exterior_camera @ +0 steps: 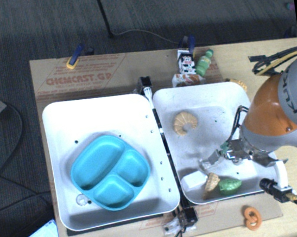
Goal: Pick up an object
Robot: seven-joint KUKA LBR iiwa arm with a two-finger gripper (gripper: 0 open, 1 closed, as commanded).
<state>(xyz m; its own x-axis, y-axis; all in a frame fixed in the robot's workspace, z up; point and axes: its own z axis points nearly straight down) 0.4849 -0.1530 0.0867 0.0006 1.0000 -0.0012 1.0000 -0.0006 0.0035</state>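
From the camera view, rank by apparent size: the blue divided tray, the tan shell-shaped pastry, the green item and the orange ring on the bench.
1. Blue divided tray, by far the largest.
2. Tan shell-shaped pastry.
3. Green item, slightly smaller than the pastry.
4. Orange ring, smallest.

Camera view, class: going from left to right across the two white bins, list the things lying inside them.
blue divided tray → white block → croissant → tan piece → green object

Robotics lab, plywood worktop point(130, 63) on grey carpet, clamps at its far edge, cables trailing beside it
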